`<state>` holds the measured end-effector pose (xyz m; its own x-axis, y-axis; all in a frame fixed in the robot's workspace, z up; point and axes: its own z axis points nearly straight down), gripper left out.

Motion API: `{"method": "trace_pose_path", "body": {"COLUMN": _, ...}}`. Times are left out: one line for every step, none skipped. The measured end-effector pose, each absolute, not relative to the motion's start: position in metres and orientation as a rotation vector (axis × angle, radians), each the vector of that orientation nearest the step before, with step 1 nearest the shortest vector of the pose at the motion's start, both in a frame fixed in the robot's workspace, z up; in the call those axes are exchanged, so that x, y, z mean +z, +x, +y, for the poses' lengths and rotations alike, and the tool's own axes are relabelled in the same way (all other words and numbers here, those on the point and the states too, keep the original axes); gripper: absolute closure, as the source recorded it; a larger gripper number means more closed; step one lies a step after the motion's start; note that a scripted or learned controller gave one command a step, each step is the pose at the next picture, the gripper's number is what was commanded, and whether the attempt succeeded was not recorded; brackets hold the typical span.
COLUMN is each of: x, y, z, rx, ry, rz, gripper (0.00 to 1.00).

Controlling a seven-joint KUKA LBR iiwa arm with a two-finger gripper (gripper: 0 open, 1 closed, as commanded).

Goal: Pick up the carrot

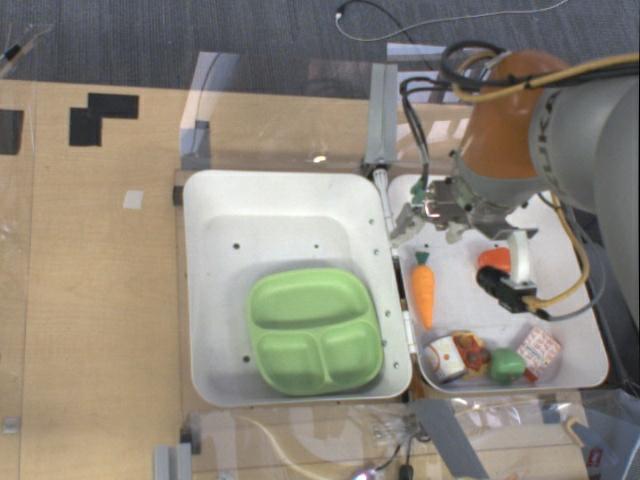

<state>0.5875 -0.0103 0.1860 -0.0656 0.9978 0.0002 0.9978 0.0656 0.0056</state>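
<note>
Clearly, the task is not yet done: the carrot (423, 291) lies in the right bin (590, 368) by its left wall, untouched. The hand (432, 211) hovers just beyond its far end, carrying nothing I can see.

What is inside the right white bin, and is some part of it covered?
The right bin holds the carrot, a small can, a green piece and a patterned block. The arm covers its upper part.
</note>
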Motion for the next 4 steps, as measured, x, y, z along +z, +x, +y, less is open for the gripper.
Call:
{"method": "trace_pose_path", "body": {"x": 0.185, "y": 0.524, "z": -0.032, "rx": 0.004, "ry": 2.139, "rz": 2.299, "gripper": 0.0}}
{"method": "trace_pose_path", "body": {"x": 0.185, "y": 0.524, "z": -0.032, "rx": 0.004, "ry": 2.139, "rz": 2.299, "gripper": 0.0}}
{"method": "trace_pose_path", "body": {"x": 0.118, "y": 0.563, "z": -0.101, "rx": 0.002, "ry": 2.267, "rz": 2.172, "gripper": 0.0}}
{"method": "trace_pose_path", "body": {"x": 0.187, "y": 0.635, "z": -0.038, "rx": 0.007, "ry": 2.249, "rz": 2.187, "gripper": 0.0}}
